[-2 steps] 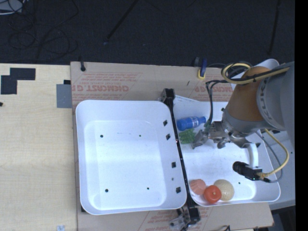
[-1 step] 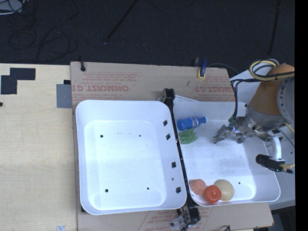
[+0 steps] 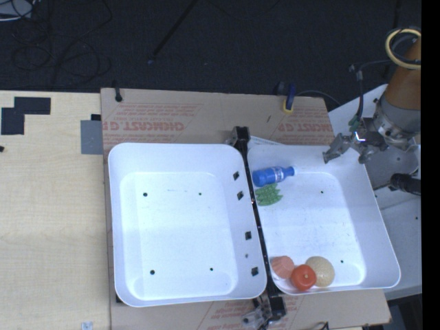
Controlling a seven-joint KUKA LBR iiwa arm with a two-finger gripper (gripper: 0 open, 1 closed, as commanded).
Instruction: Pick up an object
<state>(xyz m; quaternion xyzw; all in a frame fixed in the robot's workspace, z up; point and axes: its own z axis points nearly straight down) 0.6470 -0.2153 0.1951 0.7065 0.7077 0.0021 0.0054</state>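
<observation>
The right bin [image 3: 357, 205] holds a blue bottle [image 3: 272, 175] lying on its side at the far left, with a green leafy piece [image 3: 268, 196] just in front of it. At the bin's near edge sit a red tomato-like ball [image 3: 302, 277], a beige round thing [image 3: 320, 270] and a pinkish piece [image 3: 281, 265], all bunched together. My gripper [image 3: 349, 152] hangs over the bin's far right rim, well apart from every object. It is open and its fingers [image 3: 334, 149] hold nothing.
The left bin [image 3: 179, 218] stands beside the right one, with a black divider strip [image 3: 249, 212] between them. Both rest on a cardboard sheet [image 3: 199, 119]. The arm's orange-banded wrist [image 3: 403, 81] rises at the far right, with cables around it.
</observation>
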